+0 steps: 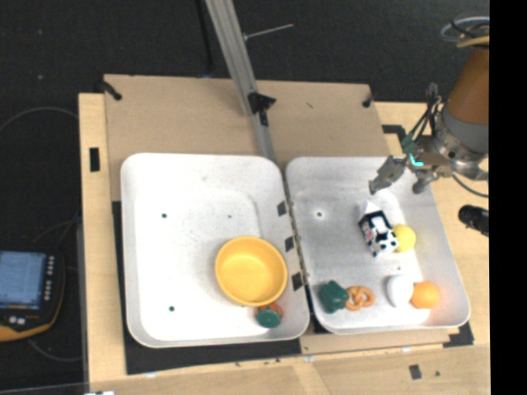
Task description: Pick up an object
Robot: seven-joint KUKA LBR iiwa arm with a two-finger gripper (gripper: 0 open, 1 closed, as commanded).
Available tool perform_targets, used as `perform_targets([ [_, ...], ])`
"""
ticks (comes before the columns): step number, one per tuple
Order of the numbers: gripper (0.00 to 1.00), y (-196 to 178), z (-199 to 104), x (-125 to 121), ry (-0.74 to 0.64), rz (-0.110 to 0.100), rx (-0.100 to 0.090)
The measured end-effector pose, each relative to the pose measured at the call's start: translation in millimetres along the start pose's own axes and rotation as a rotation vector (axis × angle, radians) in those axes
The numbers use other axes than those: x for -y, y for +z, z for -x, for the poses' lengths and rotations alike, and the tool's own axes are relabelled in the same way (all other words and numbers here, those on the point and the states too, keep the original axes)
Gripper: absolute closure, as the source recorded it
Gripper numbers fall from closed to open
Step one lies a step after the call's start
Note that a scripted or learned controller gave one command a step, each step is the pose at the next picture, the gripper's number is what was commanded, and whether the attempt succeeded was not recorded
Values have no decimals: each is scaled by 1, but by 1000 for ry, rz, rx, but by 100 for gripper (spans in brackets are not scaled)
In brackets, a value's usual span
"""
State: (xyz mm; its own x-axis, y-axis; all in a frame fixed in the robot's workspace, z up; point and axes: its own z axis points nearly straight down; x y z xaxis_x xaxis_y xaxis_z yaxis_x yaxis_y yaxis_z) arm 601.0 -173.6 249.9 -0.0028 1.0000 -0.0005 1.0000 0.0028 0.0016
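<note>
My gripper (pixel 403 179) hovers over the far right part of the right bin (pixel 329 188), its two fingers spread open with nothing between them. Just below it lie a black-and-white toy (pixel 376 230) and a yellow ball (pixel 403 238), which touch each other. Along the bin's near edge sit a green block (pixel 332 296), an orange pretzel-shaped piece (pixel 359 297), a white lump (pixel 398 290) and an orange ball (pixel 425 295). The left bin (pixel 165 196) holds a yellow bowl (pixel 251 270) and a small green and orange piece (pixel 269 315).
A slanted metal pole (pixel 235 48) rises from behind the seam between the bins. A handheld control pendant (pixel 25 290) lies off the bench at the left. The arm's orange band (pixel 471 93) stands at the right edge.
</note>
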Motion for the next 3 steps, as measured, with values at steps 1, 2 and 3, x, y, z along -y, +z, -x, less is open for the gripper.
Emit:
perform_targets([
  [1, 0, 53, -8, 5, 3, -6, 1],
  [2, 0, 110, 0, -1, 4, -5, 2],
  [3, 0, 151, 2, 0, 5, -4, 2],
])
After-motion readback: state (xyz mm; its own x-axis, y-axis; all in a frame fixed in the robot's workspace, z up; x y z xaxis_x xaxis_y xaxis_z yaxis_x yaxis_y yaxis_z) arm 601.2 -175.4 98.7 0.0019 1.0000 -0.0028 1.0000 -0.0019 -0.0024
